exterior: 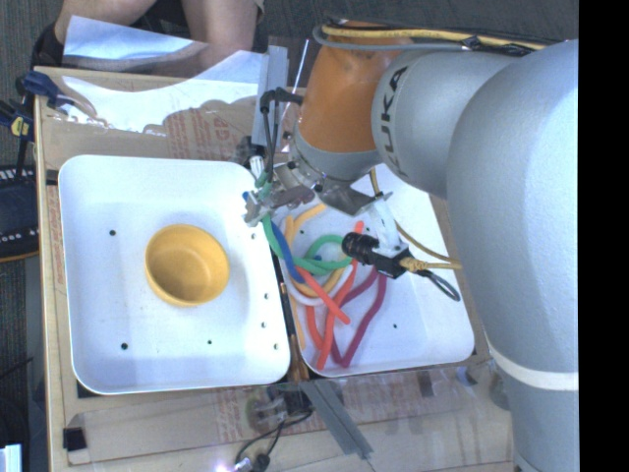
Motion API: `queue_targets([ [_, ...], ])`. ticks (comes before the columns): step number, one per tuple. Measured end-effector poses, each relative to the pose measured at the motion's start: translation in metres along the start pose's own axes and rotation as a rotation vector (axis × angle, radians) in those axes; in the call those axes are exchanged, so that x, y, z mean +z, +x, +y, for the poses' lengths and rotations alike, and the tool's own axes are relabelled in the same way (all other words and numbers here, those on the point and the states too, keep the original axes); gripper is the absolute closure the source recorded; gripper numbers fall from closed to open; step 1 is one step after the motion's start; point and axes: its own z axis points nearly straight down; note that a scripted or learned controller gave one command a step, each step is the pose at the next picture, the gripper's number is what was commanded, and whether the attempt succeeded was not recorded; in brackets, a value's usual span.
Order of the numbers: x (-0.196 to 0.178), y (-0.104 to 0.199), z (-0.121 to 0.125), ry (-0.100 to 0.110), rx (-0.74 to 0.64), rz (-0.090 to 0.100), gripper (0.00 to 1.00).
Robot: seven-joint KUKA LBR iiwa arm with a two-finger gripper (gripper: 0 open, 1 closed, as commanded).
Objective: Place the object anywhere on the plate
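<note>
Dark letters "KUKA" run up the grey arm (462, 136) just past the orange band (344, 87), seen partly side-on; nothing else is legible here

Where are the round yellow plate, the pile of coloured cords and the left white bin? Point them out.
round yellow plate (187, 264), camera view, its hollow centre
pile of coloured cords (329, 303), camera view, tangled middle
left white bin (98, 195), camera view, bare floor

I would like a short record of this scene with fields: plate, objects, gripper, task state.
plate: yellow, bowl-like, in the left bin
objects: tangle of coloured cords in the right bin
gripper: above the rim between the bins, near the cords' upper end; fingers unclear
task state: nothing lies on the plate yet
</note>
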Motion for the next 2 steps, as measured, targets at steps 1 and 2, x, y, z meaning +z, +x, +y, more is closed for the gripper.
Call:
queue_targets([
  [1, 0.026, -0.054, 0.019, -0.004, 0.022, -0.001, 1.0],
  [2, 0.026, -0.02, 0.01, -0.004, 0.041, 0.0, 1.0],
])
